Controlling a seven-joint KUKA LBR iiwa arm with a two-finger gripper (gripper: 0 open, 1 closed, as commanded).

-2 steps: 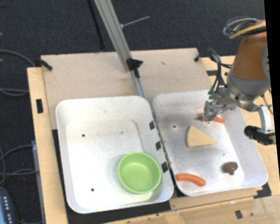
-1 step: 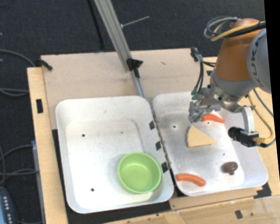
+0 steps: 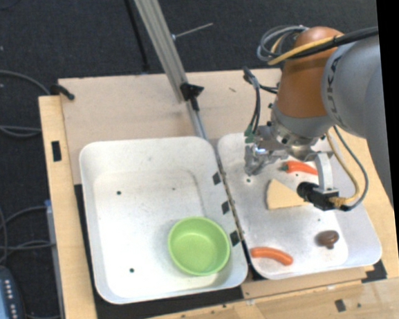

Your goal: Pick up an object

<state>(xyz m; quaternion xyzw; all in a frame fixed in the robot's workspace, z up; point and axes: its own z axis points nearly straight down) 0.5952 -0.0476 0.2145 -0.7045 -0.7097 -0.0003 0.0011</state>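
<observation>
- From my remote station I see the arm, grey with its orange band, reaching in from the right over the right bin.
- The gripper hangs above the rear left part of that bin, near the wall shared with the left bin; I cannot tell how it is set, as the wrist hides much of it.
- Candidate objects, right bin: a pale yellow wedge lies just to the right of and in front of the gripper; an orange piece shows partly under the wrist, beside the wedge.
- Farther forward, well apart from the gripper: an orange sausage-shaped item near the front rim, and a small brown object to its right.
- Left bin: a green bowl stands upright in the front right corner.
- I can read no labels or writing on any object.
</observation>
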